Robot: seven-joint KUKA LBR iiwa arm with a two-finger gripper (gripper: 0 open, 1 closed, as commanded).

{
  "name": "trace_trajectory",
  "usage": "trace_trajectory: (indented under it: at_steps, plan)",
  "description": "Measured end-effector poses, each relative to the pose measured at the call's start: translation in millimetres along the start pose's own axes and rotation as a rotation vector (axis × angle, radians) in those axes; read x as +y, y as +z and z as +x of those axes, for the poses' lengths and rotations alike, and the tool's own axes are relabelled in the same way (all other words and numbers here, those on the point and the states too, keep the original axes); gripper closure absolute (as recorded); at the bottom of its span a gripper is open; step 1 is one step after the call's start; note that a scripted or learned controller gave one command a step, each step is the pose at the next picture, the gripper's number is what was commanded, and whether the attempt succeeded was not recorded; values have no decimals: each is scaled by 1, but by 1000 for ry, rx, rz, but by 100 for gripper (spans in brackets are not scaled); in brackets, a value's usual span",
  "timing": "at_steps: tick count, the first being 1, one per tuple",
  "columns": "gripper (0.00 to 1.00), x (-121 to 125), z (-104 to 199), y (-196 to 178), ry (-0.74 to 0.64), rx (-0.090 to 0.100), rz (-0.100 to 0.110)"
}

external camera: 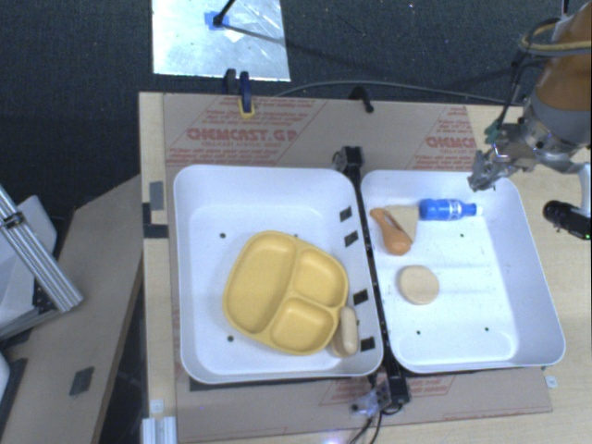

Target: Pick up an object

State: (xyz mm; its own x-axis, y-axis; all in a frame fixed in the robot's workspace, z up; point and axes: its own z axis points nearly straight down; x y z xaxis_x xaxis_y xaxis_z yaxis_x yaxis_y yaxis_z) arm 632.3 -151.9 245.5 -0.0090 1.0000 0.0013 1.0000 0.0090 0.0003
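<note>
Arm point(560, 91) reaches in at upper right, gripper point(483, 178) pointed down-left

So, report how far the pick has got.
Done: nothing is lifted. The blue plastic bottle, orange carrot-shaped piece and round tan disc all lie in the right white bin. In hand: the gripper hangs over that bin's far rim near the bottle. Left: descend, grasp, lift.

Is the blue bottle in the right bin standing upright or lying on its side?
Lying on its side. The blue bottle rests flat on the floor of the right bin, long axis across the view, white cap pointing right.
</note>
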Motion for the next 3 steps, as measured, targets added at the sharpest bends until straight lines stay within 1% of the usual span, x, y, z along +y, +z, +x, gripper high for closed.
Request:
trace_trajectory:
  at_steps: [1,3]
  plan:
    - [100,-19,59,-4,0,1,-1]
    - [100,-63,163,19,0,1,2]
